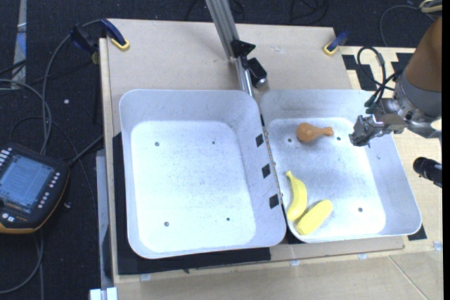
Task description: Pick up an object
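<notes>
While the arm leans in from the right, the scene reads as follows.

Bench: pale wooden board [183,60] with a matte, flat top, yellow clamps at its far corners.
Left bin: shallow white tray [140,151] with rounded corners and a finely speckled floor, a few small dark holes in it.
Right bin: matching shallow white tray [394,200], touching the left bin along the middle seam.
Banana: smooth, curved yellow fruit shape [297,194], lying near the front left corner of the right bin.
Yellow block: stubby, rounded yellow piece [314,216], touching the banana's lower end, just beside the bin's front wall.
Orange object: glossy tan-orange pear-like shape [309,132] with a thin stem end pointing right, toward the far side of the right bin.
Arm: grey metal, orange band above the wrist [425,63].
Gripper: dark, blocky tool [363,135] hanging over the right bin's far right part, near the orange object but apart from it; how wide it stands cannot be told, and nothing shows between its tips.
Pole: ribbed aluminium bar [221,14] slanting over the bench.
</notes>
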You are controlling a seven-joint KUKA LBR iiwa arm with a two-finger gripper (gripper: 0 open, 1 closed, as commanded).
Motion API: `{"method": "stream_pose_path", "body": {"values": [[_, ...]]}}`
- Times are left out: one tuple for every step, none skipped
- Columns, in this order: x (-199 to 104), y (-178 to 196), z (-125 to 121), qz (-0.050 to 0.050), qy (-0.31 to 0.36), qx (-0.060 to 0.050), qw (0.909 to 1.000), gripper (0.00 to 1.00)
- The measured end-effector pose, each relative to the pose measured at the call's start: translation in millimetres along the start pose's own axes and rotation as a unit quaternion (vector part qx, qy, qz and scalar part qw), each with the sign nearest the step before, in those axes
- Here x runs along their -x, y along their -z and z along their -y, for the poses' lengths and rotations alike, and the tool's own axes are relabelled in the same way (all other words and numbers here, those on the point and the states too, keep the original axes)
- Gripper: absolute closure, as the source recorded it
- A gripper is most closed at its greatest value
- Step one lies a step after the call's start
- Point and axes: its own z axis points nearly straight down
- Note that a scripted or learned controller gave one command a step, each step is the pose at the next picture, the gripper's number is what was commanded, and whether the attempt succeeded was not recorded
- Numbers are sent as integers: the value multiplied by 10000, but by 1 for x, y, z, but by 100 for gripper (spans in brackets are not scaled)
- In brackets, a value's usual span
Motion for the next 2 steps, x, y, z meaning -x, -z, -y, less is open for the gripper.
{"method": "stream_pose_path", "body": {"values": [[0,4,0,-8,2,-26,10000,100],[-56,15,2,-13,26,-23,10000,100]]}}
